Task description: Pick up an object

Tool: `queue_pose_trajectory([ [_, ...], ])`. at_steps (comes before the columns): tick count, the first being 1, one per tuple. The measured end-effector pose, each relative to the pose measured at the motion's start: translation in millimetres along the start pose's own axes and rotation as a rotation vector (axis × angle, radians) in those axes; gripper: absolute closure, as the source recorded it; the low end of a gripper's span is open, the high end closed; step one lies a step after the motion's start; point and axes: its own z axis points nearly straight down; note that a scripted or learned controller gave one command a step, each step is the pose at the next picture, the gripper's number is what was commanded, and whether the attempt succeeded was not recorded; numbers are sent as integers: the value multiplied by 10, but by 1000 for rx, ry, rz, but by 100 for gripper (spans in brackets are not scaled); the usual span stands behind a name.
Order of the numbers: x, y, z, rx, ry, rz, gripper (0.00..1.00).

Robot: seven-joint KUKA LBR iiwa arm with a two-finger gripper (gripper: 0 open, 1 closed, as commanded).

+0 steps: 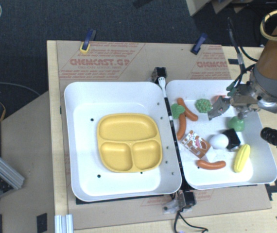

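The pincer point(232, 109) hangs over the right bin point(267, 171) (grip state: I cannot tell), with a green ball point(236, 124) just below it, nearest.

The left bin point(80, 130) offers open floor all round its yellow divided tray point(129, 142), whereas the right bin point(265, 171) is crowded with sausages point(211, 165), corn point(241, 158), egg point(219, 141) and broccoli point(203, 105), leaving bare floor along its near edge.
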Motion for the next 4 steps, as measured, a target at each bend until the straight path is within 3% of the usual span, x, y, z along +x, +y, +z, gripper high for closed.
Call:
queue_pose_trajectory([
  [1,1,21,-56,-12,-1,-2,0],
  [3,-109,116,1116,-5,0,-1,0],
  [4,-134,194,1414,-39,-9,0,0],
])
